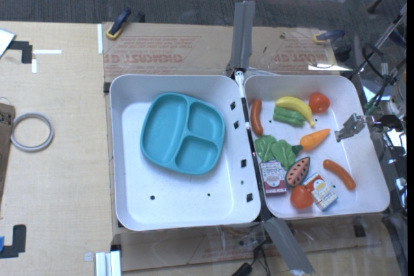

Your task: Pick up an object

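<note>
The right bin (pixel 369 158) holds several toy foods: a yellow banana (pixel 294 104), a green pepper (pixel 288 117), a red tomato (pixel 319 101), an orange carrot (pixel 315 138), two sausages (pixel 257 117) (pixel 339 174), leafy greens (pixel 275 150), a pink carton (pixel 273 178), a watermelon slice (pixel 297 171), a second red tomato (pixel 301 198) and a small juice box (pixel 325 193). My gripper (pixel 348 128) hangs over the bin's right side, just right of the carrot. It is open with nothing between its fingers.
The left bin (pixel 129 191) holds a blue divided plate (pixel 183 133). A roll of tape (pixel 30 131) lies on the wooden bench at far left. Cables and the arm's body crowd the right edge.
</note>
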Robot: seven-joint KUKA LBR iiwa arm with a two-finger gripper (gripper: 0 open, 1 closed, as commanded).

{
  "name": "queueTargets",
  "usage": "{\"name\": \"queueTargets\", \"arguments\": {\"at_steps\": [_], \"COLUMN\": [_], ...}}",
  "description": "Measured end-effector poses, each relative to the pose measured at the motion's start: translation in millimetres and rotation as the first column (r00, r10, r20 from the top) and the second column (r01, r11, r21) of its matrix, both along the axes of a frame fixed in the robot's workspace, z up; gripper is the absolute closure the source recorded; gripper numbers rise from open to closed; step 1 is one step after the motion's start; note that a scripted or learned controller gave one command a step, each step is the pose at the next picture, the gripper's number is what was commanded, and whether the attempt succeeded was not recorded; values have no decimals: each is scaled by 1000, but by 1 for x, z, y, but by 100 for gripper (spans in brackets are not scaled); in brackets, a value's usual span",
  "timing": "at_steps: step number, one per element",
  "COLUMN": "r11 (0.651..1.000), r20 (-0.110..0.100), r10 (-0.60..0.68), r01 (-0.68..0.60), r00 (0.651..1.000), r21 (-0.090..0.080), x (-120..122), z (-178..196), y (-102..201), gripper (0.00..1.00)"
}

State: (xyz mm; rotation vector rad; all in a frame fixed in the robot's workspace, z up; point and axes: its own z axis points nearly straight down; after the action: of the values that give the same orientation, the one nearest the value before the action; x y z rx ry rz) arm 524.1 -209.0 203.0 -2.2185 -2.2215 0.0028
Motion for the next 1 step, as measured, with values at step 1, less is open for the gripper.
{"name": "queueTargets", "arguments": {"at_steps": [1], "r11": [999], "r20": [4], "r10": [41], "r01": [-41], "r00": [999], "r21": [-1], "x": [55], "z": [-110], "y": [7], "gripper": [0]}}
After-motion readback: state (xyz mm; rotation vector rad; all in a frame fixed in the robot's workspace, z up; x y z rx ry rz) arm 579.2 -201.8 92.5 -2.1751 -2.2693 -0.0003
